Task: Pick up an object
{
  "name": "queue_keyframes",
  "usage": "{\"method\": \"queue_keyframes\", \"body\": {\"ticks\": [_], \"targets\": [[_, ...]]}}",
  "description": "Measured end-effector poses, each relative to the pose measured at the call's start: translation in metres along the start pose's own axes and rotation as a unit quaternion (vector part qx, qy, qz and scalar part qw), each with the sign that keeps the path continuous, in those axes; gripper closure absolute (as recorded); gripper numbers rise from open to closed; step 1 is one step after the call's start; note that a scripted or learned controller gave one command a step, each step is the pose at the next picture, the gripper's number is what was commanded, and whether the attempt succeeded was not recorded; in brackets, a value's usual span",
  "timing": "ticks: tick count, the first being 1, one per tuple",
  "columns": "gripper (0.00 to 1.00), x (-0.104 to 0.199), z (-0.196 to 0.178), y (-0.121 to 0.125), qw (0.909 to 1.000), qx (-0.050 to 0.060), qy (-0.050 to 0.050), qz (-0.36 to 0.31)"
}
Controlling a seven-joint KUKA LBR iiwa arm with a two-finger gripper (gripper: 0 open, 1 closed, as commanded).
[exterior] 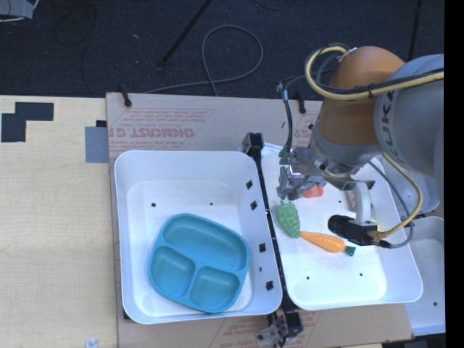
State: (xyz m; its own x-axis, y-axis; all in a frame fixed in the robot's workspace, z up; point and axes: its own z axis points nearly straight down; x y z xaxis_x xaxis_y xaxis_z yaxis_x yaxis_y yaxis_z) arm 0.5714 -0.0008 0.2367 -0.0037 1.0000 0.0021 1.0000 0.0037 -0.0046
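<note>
Two shallow white bins sit side by side on a cardboard sheet point(181, 125) over a pale wooden bench point(51, 223), with dark carpet and loose cables behind; the left bin point(134, 180) holds a blue divided tray point(197, 262). In the right bin point(362, 285) the gripper point(290, 187) hangs low, whether apart or together I cannot tell. The green grape bunch point(288, 219) lies just below it, the orange carrot point(323, 241) further below and right, and a small orange-red piece point(313, 191) just to its right

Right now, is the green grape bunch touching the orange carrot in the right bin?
Apart. The camera view shows a strip of white bin floor between the green grape bunch and the orange carrot.
</note>
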Motion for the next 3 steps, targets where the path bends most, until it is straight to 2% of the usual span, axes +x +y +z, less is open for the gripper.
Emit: {"method": "queue_keyframes", "body": {"ticks": [1, 2, 3], "targets": [[1.00, 0.055, 0.014, -0.001, 1.0000, 0.001, 0.000, -0.001], [1.00, 0.107, 0.003, -0.004, 1.0000, -0.001, 0.000, -0.001], [0.00, 0.105, 0.004, -0.004, 1.0000, 0.000, -0.001, 0.001]]}}
